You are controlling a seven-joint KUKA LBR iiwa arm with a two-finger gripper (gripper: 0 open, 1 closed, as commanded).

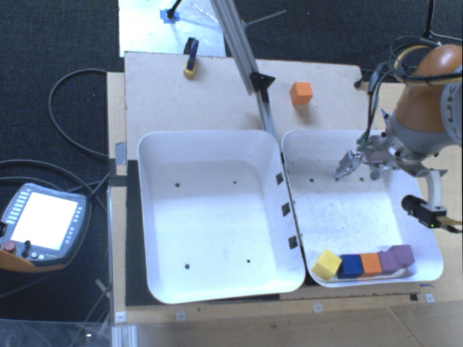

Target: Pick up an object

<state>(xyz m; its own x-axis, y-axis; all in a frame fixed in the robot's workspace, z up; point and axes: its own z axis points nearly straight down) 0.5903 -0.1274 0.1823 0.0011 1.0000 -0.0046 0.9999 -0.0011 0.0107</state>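
Gripper (pixel 346 166) over right bin (pixel 340 208), jaw state unclear from here. Four blocks, yellow (pixel 326 264) to purple (pixel 401 255), sit well below it.

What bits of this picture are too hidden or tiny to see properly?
- Pincer, camera view: too small and blurred to tell what it is doing.
- Purple block: its lower part sits behind the right bin's rim.
- Arm: cut off by the right edge.
- Handheld screen: glare washes it out.
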